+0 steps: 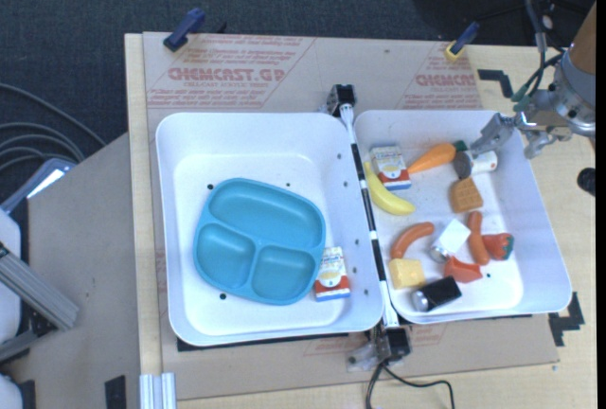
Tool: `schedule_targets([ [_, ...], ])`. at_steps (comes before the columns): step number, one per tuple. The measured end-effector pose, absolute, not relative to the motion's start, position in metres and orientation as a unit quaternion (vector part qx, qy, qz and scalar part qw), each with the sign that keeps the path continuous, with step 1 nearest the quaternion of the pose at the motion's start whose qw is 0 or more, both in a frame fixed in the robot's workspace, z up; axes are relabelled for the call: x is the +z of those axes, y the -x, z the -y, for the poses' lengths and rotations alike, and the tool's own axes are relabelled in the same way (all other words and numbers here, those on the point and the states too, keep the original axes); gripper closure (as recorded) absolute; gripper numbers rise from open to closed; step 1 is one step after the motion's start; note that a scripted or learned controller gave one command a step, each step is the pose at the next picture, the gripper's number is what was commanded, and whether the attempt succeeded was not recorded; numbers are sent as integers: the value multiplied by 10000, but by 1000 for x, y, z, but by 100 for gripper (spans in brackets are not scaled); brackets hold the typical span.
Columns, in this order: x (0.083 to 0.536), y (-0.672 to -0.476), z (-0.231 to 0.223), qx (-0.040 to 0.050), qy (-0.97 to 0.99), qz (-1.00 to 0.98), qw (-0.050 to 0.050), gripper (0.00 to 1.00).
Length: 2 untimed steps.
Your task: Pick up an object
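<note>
The gripper point(496, 134) (jaw state unclear, probably empty) hovers at the right bin's point(544, 246) one o'clock; crowded toys risk a glancing miss of the carrot point(434, 158).

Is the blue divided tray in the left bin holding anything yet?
Empty. All three compartments of the blue tray show bare blue; the small carton sits beside its right edge, on the bin floor.

left bin point(180, 303): blue tray point(258, 240) fills middle, carton point(331, 273) at its right corner, bare floor near far edge | right bin point(540, 246): food crowded centre to near edge, open strip along right wall
</note>
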<state>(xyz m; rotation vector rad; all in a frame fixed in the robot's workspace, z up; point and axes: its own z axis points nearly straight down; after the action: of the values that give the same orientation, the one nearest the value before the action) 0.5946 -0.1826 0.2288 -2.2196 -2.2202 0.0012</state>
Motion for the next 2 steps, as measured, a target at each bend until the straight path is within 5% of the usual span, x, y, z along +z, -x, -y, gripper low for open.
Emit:
schedule_targets([
  [1,96,-605,191,7,7075,7067,16,0],
  [2,107,-606,192,2,7074,7068,-2,100],
])
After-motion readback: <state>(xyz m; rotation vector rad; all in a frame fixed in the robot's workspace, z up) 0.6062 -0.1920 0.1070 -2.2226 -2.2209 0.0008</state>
